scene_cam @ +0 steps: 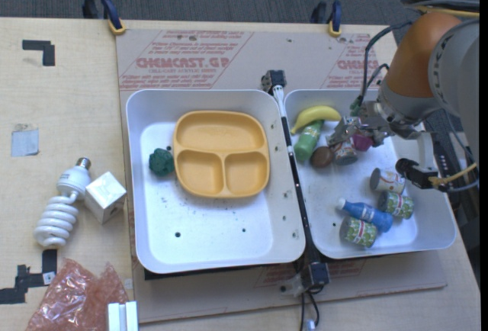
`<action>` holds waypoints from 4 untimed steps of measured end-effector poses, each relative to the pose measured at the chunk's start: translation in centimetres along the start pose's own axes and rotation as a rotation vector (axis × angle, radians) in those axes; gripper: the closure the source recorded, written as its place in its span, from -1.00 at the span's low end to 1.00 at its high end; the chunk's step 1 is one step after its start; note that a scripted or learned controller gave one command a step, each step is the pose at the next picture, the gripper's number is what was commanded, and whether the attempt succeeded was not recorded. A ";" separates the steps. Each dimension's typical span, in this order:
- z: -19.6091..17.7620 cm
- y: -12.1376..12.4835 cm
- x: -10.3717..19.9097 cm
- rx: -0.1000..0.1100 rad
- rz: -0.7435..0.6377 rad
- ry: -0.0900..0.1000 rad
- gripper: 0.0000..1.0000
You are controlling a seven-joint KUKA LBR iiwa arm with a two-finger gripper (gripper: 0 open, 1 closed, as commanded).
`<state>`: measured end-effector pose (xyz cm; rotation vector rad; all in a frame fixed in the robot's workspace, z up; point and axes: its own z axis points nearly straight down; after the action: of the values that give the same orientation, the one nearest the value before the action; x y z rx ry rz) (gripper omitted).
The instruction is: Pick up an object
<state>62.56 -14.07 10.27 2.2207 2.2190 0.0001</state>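
Currently: approach step. Gripper (pixel 345 137) low in right bin (pixel 427 234); whether the jaws stand apart or together cannot be told. Brown object (pixel 322 157) just below-left of jaws, green bottle (pixel 307 142) and banana (pixel 315 116) beside. Next: descend, close, lift.

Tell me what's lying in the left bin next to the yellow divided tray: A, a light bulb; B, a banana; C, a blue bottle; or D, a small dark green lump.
D. A small dark green lump lies by the left edge of the yellow divided tray inside the left bin; the banana and blue bottle are in the right bin, and the light bulb lies outside on the bench.
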 end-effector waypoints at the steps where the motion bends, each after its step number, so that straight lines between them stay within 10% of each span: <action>1: -11.1 3.4 4.9 0.001 -0.003 0.000 1.00; 4: -16.5 3.4 15.6 0.001 -0.003 0.000 1.00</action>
<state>65.91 1.55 26.73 2.2181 2.2226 -0.0006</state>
